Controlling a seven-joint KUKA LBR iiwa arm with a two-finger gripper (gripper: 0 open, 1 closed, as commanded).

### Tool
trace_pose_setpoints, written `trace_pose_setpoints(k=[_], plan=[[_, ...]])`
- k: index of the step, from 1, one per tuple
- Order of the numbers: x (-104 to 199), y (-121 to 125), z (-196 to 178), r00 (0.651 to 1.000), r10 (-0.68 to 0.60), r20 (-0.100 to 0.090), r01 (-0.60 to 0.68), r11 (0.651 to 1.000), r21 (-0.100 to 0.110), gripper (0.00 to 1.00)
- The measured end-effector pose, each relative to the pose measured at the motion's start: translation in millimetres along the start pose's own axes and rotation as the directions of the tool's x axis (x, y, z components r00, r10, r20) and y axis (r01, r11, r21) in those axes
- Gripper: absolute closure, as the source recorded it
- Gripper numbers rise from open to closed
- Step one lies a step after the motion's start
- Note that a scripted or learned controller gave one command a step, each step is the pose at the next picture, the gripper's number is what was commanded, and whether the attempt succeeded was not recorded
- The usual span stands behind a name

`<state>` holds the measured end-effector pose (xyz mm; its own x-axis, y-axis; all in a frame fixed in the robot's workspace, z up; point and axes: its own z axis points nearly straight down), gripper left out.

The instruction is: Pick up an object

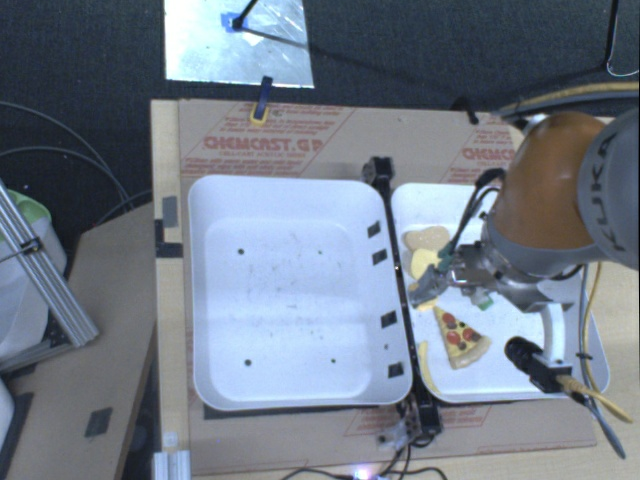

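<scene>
Near edge of right bin: thin yellow strip by the left wall. Pizza slice toy just right of it, lying flat, tip pointing far-left.

Just beyond the slice: gripper, low over the bin floor, reaching in from the right, close to the divider between the bins. Open or closed: cannot tell from this angle. Nothing visibly held.

Farther on: yellow piece touching or just beside the gripper tip, then tan flat piece just beyond. Those two touching or overlapping, hard to say which. Left bin not involved.

Step, by judgement: approach onto a candidate, grasp not yet confirmed. Likely target the yellow piece, possibly the slice's tip; cannot settle which.

Next move calls for seating around one item only, closing, then a straight lift clear of the wall.

Risks: flat thin items on a smooth floor, easy to skate off or to pinch two at once. Left wall close, so little room for sideways correction.
</scene>
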<state>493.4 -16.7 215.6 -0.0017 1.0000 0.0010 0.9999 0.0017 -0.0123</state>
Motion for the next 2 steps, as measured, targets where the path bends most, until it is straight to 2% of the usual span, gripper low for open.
trace_pose_setpoints(k=[1,2], plan=[[130.2,-0.7,33.8,1.000,-0.014,-0.003,0.014,1.000,-0.010,0.00],[134.3,61.9,135.1,1.000,-0.003,0.001,0.003,1.000,-0.013,0.00]])
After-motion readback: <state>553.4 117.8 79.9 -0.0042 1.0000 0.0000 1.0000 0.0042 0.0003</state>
